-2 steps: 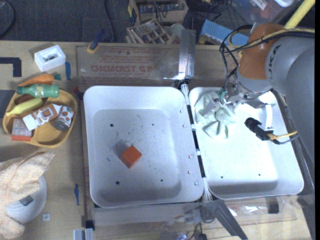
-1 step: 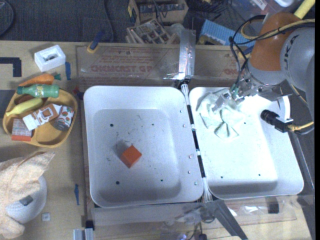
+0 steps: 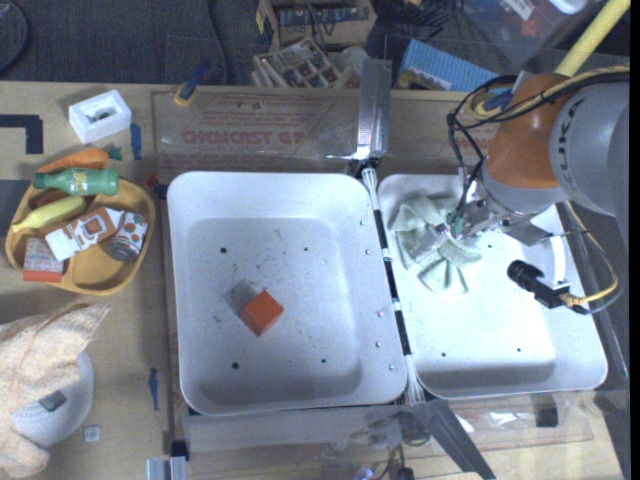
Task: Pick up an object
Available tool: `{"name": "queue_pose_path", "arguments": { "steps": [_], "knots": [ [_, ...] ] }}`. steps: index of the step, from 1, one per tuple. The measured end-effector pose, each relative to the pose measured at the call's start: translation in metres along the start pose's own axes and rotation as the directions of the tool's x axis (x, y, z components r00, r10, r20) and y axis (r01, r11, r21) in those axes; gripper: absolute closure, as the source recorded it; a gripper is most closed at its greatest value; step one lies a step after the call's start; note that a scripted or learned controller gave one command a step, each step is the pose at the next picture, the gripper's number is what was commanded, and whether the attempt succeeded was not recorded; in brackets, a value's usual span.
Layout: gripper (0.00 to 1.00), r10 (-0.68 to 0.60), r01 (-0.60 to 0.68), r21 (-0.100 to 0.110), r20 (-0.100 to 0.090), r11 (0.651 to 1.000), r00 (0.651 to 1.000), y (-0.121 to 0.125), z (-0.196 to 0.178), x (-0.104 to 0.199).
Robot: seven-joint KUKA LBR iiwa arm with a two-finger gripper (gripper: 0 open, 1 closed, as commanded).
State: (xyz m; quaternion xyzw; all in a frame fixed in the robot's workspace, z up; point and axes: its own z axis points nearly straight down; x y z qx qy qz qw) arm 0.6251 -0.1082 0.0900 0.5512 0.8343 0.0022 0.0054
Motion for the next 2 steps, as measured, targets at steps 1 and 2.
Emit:
{"name": "queue_pose_path", "arguments": {
  "steps": [1, 2],
  "knots": [
    [0.00, -0.018, 0.018, 0.001, 0.000, 1.000, 1.000, 0.0209, 0.0005, -0.0017],
    [0.00, -0.027, 0.027, 0.004, -0.001, 1.000, 1.000, 0.0249, 0.0008, -0.0032]
  ]
}}
